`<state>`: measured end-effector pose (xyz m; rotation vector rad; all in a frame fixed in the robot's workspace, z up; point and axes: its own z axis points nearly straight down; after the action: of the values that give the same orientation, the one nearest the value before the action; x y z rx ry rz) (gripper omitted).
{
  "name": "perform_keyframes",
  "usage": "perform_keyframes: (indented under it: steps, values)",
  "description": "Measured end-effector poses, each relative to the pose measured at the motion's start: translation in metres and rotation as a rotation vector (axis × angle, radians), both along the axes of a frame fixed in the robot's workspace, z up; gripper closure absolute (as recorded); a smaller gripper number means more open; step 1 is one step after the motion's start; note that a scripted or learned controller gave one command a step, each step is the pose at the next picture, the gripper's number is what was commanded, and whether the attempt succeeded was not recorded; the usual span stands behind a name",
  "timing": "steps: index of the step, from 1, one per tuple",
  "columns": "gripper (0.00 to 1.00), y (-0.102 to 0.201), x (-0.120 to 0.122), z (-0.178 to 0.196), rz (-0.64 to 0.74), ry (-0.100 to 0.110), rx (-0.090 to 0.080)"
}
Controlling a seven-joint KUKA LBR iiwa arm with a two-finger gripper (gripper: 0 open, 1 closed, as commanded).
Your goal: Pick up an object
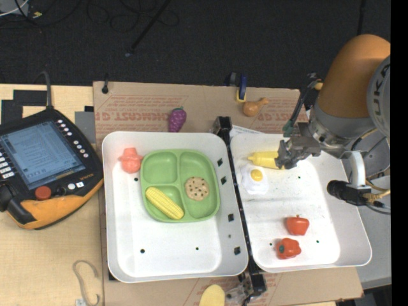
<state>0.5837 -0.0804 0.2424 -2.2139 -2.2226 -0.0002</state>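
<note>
The pincer (285, 159) is hovering at the right bin's (357, 247) far edge, touching the yellow toy (262, 159); its opening cannot be told, perhaps closing. Nothing is lifted yet. Nearby, a fried egg (255, 176) and two red peppers (296, 224) are waiting.

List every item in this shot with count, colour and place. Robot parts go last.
white bins: 2, white, side by side on the bench
divided plate: 1, green, in left bin
corn cob: 1, yellow, on the plate
cookie: 1, tan, on the plate
pink toy: 1, pink, left bin, beside the plate
fried egg: 1, white and yellow, right bin
banana: 1, yellow, right bin, at the pincer
red peppers: 2, red, right bin, near side
grapes: 1, purple, behind left bin
control pendant: 1, black and orange, far left
arm: 1, grey and orange, right
pincer: 1, dark, over right bin
</note>
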Motion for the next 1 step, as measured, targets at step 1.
perform_keyframes:
  steps: [1]
  values:
    - [1.0,0.0568,-0.017,-0.0156,-0.001,0.003,0.0]
